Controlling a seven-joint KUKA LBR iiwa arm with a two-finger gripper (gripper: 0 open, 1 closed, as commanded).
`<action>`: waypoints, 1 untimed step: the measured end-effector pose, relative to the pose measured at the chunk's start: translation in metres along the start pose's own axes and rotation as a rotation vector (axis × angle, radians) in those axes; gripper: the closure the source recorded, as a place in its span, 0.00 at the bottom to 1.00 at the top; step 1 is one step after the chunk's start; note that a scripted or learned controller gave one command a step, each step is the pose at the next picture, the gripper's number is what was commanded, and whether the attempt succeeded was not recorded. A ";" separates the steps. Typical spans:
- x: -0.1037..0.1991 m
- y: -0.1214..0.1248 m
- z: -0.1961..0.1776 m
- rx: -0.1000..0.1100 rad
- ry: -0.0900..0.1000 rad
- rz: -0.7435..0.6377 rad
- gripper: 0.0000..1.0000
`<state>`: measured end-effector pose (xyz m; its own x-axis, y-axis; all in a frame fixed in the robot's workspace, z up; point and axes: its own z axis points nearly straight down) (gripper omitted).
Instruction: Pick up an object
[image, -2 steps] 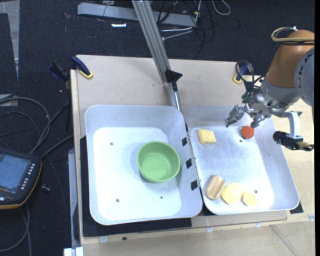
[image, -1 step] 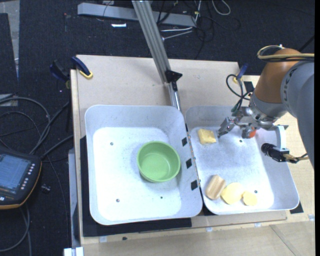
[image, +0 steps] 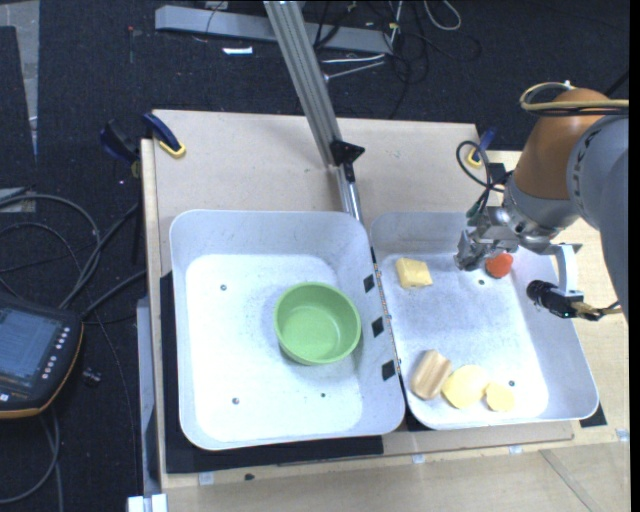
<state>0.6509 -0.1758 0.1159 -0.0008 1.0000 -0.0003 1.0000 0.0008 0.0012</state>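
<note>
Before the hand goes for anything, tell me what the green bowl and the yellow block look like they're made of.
Green bowl: probably plastic; even light green colour, smooth wall, soft sheen, no glaze glints. Yellow block: looks like foam or sponge; matte, dull surface, slightly rounded and uneven edges. It could also be a moulded plastic toy, since the view is too coarse to show any pores.

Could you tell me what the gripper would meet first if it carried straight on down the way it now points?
Probably the floor of the right bin, just beside the small orange-red object. The gripper points down over that spot, though depth is hard to judge.
</note>
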 end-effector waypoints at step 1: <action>0.001 -0.007 -0.046 -0.003 -0.001 0.001 1.00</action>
<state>0.6440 -0.1748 0.1622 0.0000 1.0000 -0.0009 1.0000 0.0000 0.0040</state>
